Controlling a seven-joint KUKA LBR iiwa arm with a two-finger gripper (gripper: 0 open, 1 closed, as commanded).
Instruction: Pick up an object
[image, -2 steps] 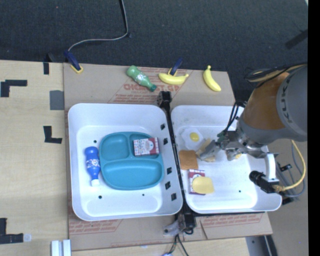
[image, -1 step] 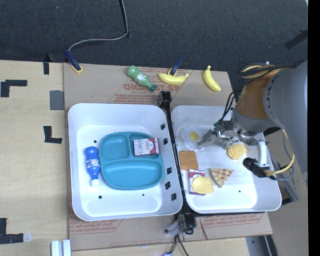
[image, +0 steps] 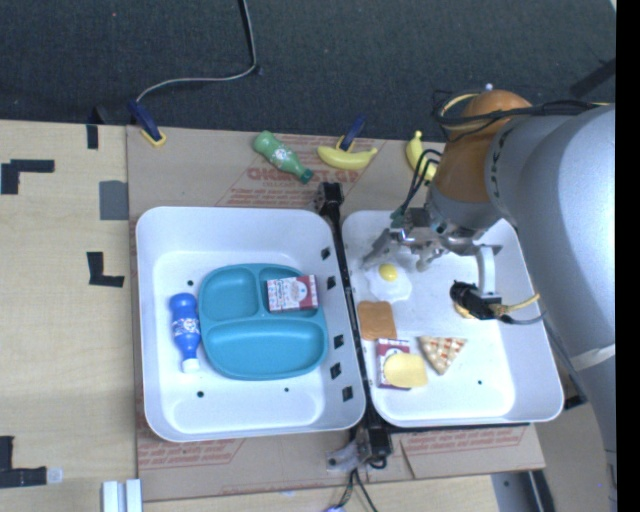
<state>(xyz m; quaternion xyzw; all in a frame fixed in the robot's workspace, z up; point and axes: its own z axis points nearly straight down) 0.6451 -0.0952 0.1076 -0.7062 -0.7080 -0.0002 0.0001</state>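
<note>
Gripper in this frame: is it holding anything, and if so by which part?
Nothing is held. The gripper hovers above the fried egg in the right bin, with nothing between its fingers.

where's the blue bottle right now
The blue bottle lies in the left bin, near that bin's left wall, right beside the left edge of the teal divided tray.

Carton (image: 292, 294) on tray (image: 262, 348), left bin (image: 160, 400).

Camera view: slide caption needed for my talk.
Gripper hovers above fried egg in right bin; blue tray fills left bin.
</note>
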